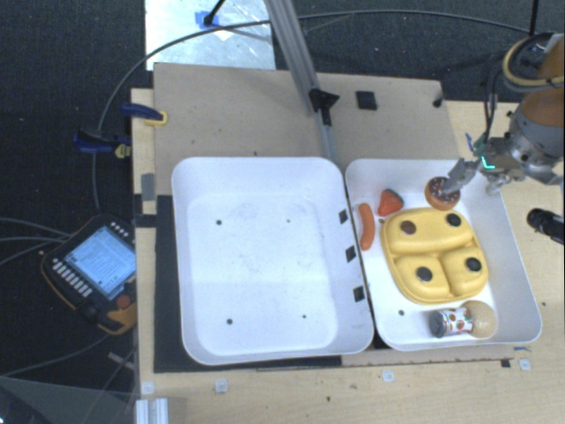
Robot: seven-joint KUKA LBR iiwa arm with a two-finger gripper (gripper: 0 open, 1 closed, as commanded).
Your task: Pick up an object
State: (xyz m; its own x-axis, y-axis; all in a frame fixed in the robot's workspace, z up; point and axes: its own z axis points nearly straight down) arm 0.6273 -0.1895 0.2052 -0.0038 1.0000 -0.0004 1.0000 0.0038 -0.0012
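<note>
Currently the gripper (458, 178) sits just above the donut (440, 193) in the right bin (516, 263); finger state cannot be told. Below the fingers lies the yellow tray (434, 253); left, the strawberry (390, 203).

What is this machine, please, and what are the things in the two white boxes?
It is a robot arm, grey with an orange band, reaching in from the right. One fixed camera looks down on the bench at a slant. The gripper at the arm's end hangs over a small brown doughnut-like toy in the right bin; whether it grips it cannot be told. That bin also holds a big yellow block with dark spots, an orange sausage shape, a red piece, a small can and a beige ball. The left bin stands beside it.
</note>
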